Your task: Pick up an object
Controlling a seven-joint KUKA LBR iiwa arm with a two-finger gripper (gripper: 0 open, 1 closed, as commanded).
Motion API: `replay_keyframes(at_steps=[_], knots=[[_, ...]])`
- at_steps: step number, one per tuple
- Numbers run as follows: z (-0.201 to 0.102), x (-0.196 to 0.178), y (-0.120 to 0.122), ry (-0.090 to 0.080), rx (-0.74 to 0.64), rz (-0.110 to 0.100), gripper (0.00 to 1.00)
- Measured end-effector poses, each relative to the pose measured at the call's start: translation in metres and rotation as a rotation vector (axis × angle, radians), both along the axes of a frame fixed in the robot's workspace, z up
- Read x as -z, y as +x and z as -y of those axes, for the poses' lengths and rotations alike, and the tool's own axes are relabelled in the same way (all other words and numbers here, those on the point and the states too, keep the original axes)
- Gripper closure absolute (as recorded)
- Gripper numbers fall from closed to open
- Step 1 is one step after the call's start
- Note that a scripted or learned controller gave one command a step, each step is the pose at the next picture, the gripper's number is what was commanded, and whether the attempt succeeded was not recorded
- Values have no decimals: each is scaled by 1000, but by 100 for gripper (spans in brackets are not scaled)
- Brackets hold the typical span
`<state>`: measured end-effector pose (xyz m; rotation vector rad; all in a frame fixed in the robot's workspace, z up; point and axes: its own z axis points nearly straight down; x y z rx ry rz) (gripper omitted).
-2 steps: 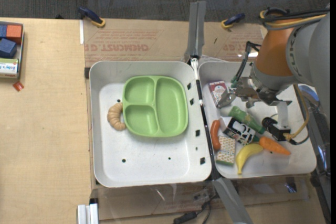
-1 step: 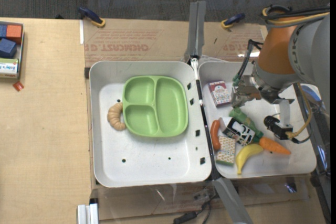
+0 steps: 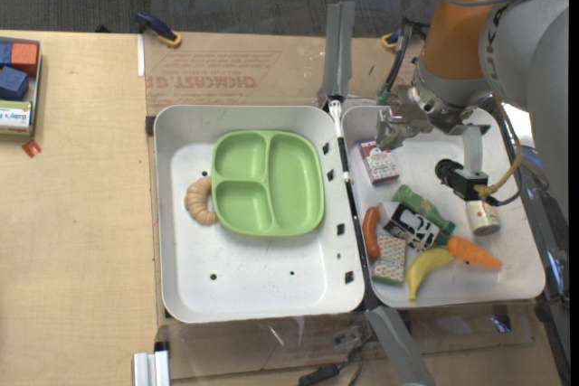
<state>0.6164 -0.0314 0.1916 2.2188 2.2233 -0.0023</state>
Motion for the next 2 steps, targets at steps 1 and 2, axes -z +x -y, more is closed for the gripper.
replay_keyframes(at_steps=[1, 2], knots=[[-84, 1, 16, 0, 0, -1, 100], [-84, 1, 16, -1, 1, -1, 0]])
